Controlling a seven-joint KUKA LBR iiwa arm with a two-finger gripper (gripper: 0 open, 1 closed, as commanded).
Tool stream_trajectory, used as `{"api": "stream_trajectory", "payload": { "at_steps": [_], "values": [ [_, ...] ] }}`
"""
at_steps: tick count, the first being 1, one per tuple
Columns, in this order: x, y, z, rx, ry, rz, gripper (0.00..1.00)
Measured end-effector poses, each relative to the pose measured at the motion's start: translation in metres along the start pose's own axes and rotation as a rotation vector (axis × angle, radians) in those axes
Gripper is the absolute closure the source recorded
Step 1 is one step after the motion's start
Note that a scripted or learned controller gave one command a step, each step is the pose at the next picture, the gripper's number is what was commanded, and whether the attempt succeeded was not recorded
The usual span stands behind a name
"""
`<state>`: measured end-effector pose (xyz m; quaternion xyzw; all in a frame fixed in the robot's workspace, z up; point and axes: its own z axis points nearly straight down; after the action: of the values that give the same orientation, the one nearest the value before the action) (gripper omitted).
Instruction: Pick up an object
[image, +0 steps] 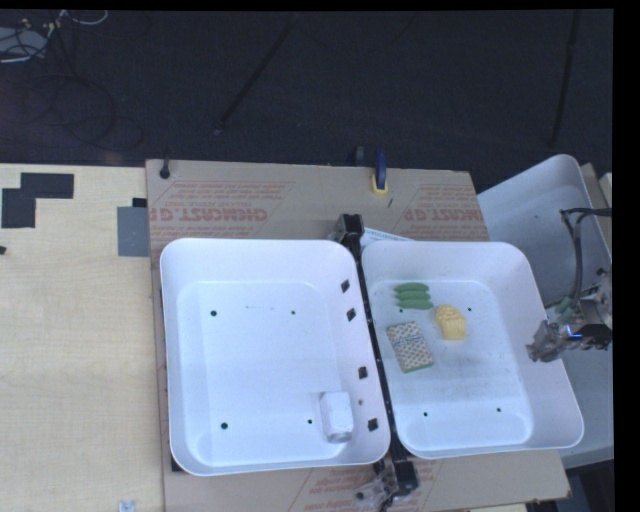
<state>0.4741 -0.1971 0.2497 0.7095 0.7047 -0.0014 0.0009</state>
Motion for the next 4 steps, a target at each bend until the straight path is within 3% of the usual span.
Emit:
{"api": "stream_trajectory", "payload": {
  "at_steps": [1,2,3,4],
  "values": [
    [-0.019,0.002,-0.127,-0.013,-0.003,-0.006,1.0],
    [0.073,0.004,-0.03,0.011,0.009,-0.015,1.0],
    [0.012,0.0,0.001,0.006,0.003,-0.002,1.0],
    [0.137,0.003,-0.089,-0.007,0.007,-0.021,1.0]
  ]
}}
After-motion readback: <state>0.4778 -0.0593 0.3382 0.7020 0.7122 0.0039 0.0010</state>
